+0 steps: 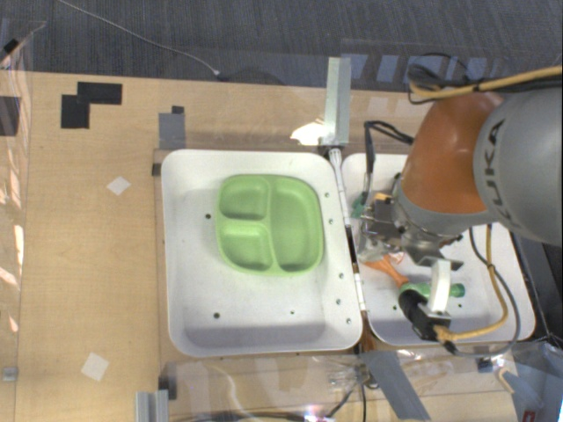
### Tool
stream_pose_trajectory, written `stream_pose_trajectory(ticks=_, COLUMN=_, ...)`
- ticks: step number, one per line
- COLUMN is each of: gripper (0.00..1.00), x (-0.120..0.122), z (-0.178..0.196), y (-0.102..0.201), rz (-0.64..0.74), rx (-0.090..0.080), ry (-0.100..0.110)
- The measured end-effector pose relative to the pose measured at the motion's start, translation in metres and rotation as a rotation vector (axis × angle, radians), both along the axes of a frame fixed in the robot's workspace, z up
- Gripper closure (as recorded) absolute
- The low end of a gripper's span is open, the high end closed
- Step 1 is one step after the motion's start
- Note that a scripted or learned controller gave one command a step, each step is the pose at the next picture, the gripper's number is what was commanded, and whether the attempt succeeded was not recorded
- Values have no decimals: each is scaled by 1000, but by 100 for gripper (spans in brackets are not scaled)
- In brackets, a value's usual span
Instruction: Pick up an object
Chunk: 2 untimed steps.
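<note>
Right now the gripper [380, 231] is hanging low over the right bin [515, 271], close to its left wall, and the wrist is hiding it from above, so I cannot tell whether it is wide or narrow. An orange thing [387, 271] is lying on the bin floor just toward the near edge from the gripper, partly tucked under it. Its long axis is running at a slant, from the left wall toward the near right. It looks like the nearest pick; the gripper would likely need to shift slightly nearward and turn across that slant. A small green bit [458, 291] is sitting further right. The left bin [189, 262] is holding a green divided plate [268, 222], well apart from the arm.
</note>
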<state>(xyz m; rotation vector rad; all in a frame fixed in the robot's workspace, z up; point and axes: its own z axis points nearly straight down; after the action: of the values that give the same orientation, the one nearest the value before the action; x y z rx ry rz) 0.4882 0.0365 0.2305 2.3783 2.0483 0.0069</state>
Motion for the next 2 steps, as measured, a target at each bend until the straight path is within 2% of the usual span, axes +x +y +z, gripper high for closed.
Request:
stream_pose_trajectory(ticks=1, gripper=100, x=5, z=14, y=-5, rz=503, rx=-3, ry=0)
stream_pose_trajectory(ticks=2, gripper=100, x=3, z=49, y=8, rz=959, rx=-6, ry=-4)
